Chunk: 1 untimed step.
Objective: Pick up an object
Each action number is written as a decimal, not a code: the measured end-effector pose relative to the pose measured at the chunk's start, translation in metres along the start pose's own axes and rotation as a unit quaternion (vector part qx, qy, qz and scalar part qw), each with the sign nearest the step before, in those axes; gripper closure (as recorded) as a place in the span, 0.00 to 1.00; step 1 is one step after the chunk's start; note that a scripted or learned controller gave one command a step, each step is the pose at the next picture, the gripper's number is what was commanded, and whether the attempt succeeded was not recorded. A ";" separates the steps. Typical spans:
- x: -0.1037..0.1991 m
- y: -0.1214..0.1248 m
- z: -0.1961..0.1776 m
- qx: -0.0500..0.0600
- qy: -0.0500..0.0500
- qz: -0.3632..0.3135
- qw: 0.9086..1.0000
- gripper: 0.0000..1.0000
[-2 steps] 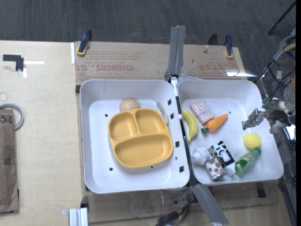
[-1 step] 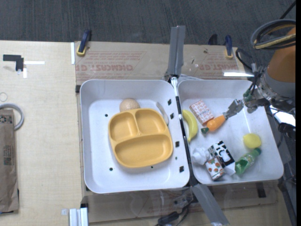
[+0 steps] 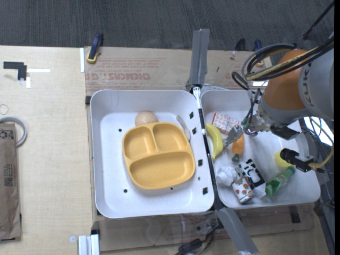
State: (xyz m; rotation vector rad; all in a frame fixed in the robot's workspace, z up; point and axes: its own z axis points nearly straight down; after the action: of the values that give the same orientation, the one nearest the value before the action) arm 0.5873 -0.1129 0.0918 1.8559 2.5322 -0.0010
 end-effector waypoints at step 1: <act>-0.001 0.000 -0.008 0.000 0.000 0.002 1.000 1.00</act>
State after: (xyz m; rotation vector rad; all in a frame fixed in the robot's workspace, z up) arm 0.5874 -0.1143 0.1002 1.8608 2.5280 -0.0012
